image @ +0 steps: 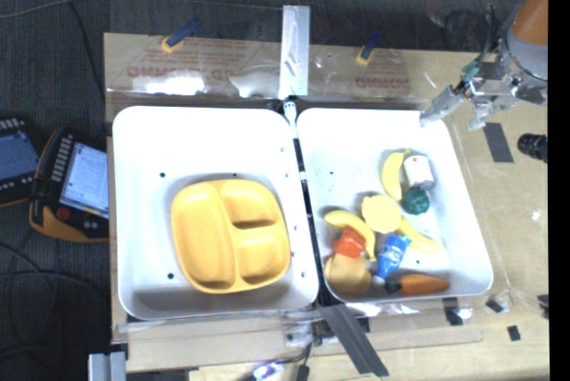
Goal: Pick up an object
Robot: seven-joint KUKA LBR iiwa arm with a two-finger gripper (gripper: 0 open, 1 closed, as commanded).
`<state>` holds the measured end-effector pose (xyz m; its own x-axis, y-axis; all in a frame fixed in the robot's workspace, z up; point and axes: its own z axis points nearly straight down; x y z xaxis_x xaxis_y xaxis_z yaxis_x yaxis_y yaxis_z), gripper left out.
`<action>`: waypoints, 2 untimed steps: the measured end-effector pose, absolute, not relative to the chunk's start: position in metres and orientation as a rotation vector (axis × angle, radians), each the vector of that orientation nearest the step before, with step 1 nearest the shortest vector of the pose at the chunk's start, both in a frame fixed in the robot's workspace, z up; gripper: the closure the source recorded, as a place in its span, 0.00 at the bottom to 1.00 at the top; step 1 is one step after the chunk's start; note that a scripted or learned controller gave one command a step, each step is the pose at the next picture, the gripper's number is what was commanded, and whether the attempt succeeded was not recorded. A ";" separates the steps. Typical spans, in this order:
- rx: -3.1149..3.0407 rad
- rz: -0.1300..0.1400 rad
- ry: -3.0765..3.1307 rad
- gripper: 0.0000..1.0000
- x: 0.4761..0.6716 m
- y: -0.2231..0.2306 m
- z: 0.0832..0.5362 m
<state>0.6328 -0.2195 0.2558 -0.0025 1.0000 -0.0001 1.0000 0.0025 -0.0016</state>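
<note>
Orange shows first at the near edge of the right bin (463, 192), where a carrot (422, 285) lies along the front wall. Just beside it a blue bottle (390, 255) leans among the pile, and to its left sit a red piece (350, 243) and a tan, pear-like fruit (347, 275). Yellow slices and a banana (344, 220) spread through the middle of that heap, touching one another. A little farther back a dark green ball (415, 203) rests against a small white can with a red end (419, 172), and a yellow curved piece (394, 174) stands behind them.

Across the divider, the left bin (142, 157) carries a yellow compartment tray (232, 233), lying flat near its centre.

Beyond the bins a clear plastic sheet with two blue-and-yellow clips (181, 35) covers the far bench. Off to the left on the dark floor lies a handheld control pendant (71, 185).

At the far right, the gripper (465, 94) hangs over the far right corner of the right bin, above the rim and well apart from the toys. From here I cannot tell whether it is spread or closed; nothing is visibly held in it.
</note>
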 end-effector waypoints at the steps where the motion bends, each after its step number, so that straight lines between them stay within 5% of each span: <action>1: -2.199 0.005 -2.243 0.00 0.633 -0.191 0.098; 2: -2.236 -0.004 -2.221 0.00 0.602 -0.143 0.090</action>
<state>0.6023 -0.1434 0.0899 0.0068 1.0000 -0.0052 0.9999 -0.0068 0.0085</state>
